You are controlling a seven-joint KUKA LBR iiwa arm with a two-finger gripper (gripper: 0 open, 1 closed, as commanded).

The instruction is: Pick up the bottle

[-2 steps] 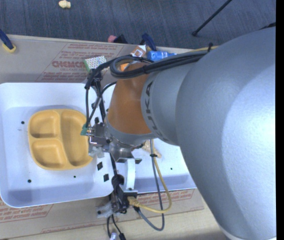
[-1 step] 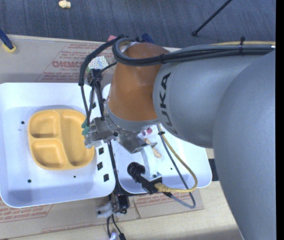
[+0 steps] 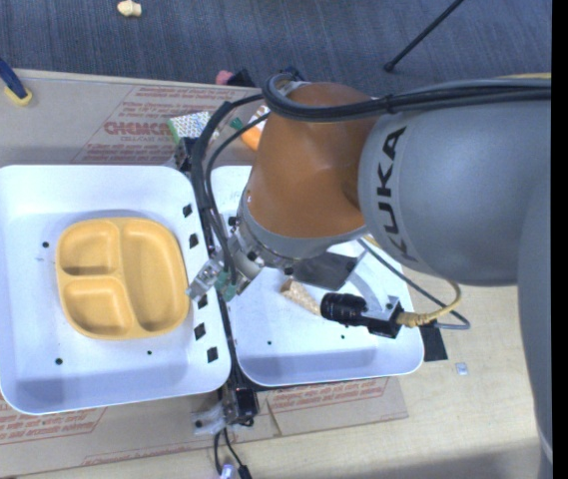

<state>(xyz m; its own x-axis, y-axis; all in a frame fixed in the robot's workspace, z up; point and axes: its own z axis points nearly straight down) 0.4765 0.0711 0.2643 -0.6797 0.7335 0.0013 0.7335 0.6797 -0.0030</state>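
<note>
My gripper (image 3: pixel 219 279) hangs over the seam where the 2 shallow white bins meet, low against the black-marked inner walls. Whether my jaws are spread or pressed together I cannot tell; the wrist and its cables crowd them.

Just to the right of it, on the floor of the right white bin (image 3: pixel 303 369), a small tan speckled piece (image 3: pixel 298 295) pokes out from under my wrist. I cannot say what it is. The bottle I cannot pick out with certainty: my grey arm with its orange band (image 3: pixel 308 163) covers most of that bin. At the bin's far edge a bit of an orange thing (image 3: pixel 250 136) peeks past the band, mostly hidden.

In the left white bin (image 3: pixel 14 267) lies 1 yellow plastic tray with 3 compartments (image 3: pixel 124 272), flat and near the middle, well apart from my gripper.

Both bins sit on a brown cardboard sheet with red print (image 3: pixel 114 128). On it, just behind the bins, lies a green-and-white patterned scrap (image 3: pixel 189 126). A blue-and-yellow clamp (image 3: pixel 9 80) grips the sheet's far left corner. Beyond, a small yellow lump (image 3: pixel 129 8) rests on the grey carpet.
</note>
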